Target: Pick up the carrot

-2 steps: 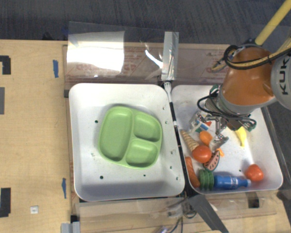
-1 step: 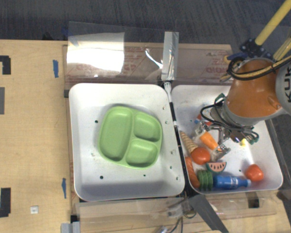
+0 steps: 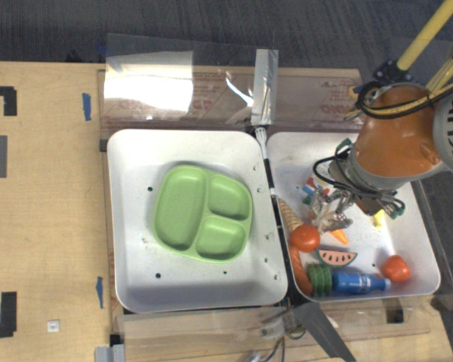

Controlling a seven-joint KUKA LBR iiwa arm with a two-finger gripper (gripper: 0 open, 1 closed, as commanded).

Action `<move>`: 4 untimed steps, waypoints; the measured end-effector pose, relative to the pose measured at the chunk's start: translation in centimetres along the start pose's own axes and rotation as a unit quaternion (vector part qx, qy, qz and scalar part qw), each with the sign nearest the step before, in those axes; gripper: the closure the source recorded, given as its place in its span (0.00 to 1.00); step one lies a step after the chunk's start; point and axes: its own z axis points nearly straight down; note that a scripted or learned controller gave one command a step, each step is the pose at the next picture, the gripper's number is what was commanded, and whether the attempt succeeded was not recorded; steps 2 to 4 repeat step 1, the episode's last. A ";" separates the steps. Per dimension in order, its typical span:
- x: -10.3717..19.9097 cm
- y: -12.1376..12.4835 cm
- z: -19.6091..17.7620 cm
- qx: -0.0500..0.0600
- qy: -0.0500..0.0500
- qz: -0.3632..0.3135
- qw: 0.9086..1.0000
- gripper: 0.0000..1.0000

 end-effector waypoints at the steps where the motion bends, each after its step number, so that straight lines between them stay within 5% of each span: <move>1: -0.8 -5.5 -12.7 -0.001 0.005 -0.067 0.998 1.00; 4: -0.8 -5.5 -12.7 -0.001 0.005 -0.067 0.998 1.00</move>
